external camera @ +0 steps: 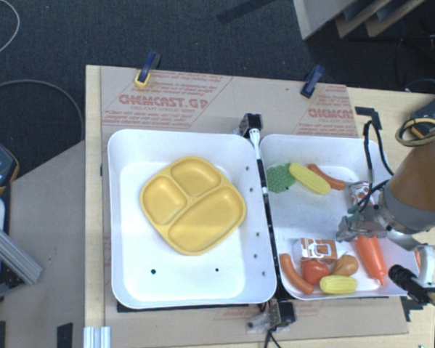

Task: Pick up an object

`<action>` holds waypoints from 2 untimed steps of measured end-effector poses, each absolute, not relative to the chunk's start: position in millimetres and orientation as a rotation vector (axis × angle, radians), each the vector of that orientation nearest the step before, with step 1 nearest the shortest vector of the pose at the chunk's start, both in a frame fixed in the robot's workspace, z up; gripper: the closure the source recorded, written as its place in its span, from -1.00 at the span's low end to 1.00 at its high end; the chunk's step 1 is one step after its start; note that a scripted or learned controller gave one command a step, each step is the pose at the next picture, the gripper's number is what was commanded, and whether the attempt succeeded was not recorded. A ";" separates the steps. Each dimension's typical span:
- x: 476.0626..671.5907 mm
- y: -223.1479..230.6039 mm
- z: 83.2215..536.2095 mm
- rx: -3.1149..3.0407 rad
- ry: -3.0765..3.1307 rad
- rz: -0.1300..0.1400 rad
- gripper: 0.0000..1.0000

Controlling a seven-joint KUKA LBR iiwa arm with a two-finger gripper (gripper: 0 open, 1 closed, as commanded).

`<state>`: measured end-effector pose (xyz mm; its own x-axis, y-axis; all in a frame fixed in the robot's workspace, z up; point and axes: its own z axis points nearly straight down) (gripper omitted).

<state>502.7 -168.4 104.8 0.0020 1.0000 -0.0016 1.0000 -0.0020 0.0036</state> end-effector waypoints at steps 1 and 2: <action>494.1 -85.6 189.5 2.208 2.229 0.011 1.00; 509.7 -19.6 255.8 2.207 2.228 0.012 1.00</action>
